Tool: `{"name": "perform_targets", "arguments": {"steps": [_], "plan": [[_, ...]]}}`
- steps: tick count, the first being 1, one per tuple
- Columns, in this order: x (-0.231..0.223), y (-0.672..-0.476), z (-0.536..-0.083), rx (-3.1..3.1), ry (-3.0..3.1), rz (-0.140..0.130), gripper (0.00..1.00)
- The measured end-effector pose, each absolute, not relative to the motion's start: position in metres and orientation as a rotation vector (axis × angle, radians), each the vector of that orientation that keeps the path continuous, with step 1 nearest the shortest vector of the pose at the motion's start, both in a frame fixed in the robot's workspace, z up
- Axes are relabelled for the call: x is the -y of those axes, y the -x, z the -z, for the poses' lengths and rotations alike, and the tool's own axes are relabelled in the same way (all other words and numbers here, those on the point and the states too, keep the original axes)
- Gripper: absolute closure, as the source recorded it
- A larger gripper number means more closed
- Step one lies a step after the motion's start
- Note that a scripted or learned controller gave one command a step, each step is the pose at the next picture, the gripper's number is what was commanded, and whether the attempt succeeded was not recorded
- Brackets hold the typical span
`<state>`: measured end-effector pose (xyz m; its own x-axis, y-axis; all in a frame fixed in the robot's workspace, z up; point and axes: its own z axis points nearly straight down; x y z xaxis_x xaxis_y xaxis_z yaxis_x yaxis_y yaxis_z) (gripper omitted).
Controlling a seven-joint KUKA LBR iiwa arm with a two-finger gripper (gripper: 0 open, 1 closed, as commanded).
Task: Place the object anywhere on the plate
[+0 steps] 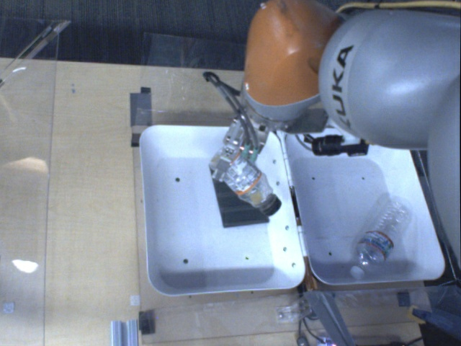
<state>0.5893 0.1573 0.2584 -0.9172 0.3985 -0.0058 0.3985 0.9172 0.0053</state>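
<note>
Tool point(241, 173) above a flat dark plate point(241, 206) in the left white bin point(166, 215).
Finger state indiscernible; a clear, ribbed plastic bottle point(380, 236) lies in the right bin point(425, 262).

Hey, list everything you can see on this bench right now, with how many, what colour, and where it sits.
Bins: two, white, shallow, side by side on the bench.
Plate: one, dark grey, flat and square, lying near the middle of the left bin, partly covered by the gripper.
Plastic bottle: one, clear with a blue label, lying on its side in the right bin, toward its near right corner.
Bench: one, light wood, under both bins.
Clear panel: one, see-through, over the left part of the bench.
Arm: one, grey with an orange band, reaching in from the right.
Gripper: one, metal, low over the plate in the left bin.
</note>
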Motion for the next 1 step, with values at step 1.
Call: {"name": "perform_targets", "arguments": {"steps": [1], "plan": [[-0.1629,-0.6298,-0.2611,-3.095,-0.496,-0.007,1.0]]}}
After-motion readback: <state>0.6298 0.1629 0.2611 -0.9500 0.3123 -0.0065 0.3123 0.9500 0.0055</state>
